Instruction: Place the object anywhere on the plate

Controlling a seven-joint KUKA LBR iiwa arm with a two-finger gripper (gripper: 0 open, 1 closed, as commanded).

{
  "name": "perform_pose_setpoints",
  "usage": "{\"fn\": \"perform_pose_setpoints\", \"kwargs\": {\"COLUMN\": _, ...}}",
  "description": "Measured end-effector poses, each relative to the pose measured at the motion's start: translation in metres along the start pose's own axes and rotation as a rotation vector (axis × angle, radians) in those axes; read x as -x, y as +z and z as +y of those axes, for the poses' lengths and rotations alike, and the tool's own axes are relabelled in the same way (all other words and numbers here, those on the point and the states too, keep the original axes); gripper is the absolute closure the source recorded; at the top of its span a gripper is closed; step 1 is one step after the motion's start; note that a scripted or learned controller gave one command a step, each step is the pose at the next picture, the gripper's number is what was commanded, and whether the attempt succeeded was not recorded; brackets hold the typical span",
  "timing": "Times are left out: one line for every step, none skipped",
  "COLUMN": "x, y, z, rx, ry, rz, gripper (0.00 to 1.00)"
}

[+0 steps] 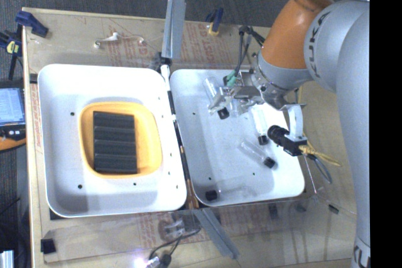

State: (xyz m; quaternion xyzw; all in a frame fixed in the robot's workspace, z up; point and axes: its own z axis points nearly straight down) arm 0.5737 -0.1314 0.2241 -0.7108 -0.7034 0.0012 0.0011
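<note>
On the right of the scene, reaching in over the bench (81, 34): the grey arm (342, 28), bent down toward the far part of the right bin (207, 154), probably to pick from the loose bits lying there. To the left, the left bin (63, 97), given over to the yellow plate (147, 135) at its middle. Lying flat and square on that plate, a dark ridged block (115, 141), seemingly the task's thing and already at rest where wanted. Low over the right bin's far side, the end effector (233, 94); cannot tell whether open or closed, with nothing visibly gripped. Scattered beneath and nearer, small black pieces (269, 162) and a clear tube (251, 150), well apart from the plate.
</note>
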Motion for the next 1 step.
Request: {"fn": "perform_pose_setpoints", "kwargs": {"x": 0.0001, "y": -0.0001, "z": 0.0001, "rx": 0.000, "ry": 0.000, "rz": 0.000, "gripper": 0.00}}
